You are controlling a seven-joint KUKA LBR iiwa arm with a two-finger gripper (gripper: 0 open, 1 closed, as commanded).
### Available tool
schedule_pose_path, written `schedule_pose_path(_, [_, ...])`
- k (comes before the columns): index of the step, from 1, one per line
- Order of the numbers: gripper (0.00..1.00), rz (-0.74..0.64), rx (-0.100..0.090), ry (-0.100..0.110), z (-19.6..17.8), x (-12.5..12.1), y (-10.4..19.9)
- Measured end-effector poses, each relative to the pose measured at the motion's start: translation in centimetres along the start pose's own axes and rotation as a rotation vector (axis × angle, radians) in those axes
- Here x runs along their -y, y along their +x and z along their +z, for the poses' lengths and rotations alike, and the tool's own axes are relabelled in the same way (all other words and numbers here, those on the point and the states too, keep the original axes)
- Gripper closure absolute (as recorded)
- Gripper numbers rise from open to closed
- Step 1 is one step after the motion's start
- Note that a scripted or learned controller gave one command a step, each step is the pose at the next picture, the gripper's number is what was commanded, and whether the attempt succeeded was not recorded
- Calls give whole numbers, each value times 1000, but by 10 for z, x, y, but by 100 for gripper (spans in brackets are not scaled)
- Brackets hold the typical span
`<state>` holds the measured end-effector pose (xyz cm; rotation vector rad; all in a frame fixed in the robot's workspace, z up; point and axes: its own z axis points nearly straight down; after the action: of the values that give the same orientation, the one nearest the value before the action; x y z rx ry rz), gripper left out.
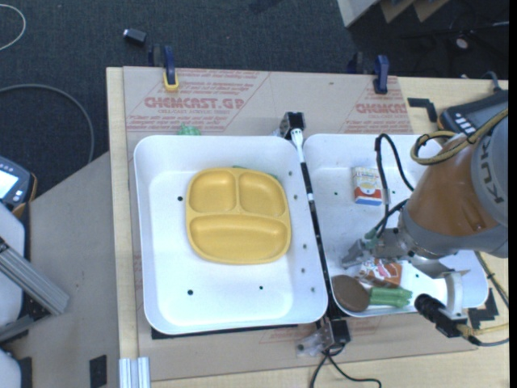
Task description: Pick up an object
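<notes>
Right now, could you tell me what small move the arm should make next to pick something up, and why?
Probably a short descent with a slight correction toward the orange packet. The gripper hangs low in the right bin, over a cluster at its near edge: the packet, a brown disc and a green piece. Nothing visibly sits in the gripper yet.

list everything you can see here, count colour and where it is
bins: 2, white, side by side on the bench
divided plate: 1, yellow, middle of the left bin
small box: 1, white with red and blue, upper part of the right bin
round piece: 1, brown, near front edge of the right bin
long piece: 1, green, beside the brown one
packet: 1, red and white, under the tool, partly hidden
clamps: 2, blue and yellow, back edge of the board
arm: 1, grey with orange band, over the right bin
tool: 1, grey, low over the right bin's front items
</notes>
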<state>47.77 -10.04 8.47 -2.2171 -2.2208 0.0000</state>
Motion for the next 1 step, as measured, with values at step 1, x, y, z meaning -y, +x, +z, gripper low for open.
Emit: schedule_pose_path(1, [100, 2, 3, -8, -11, -3, -2])
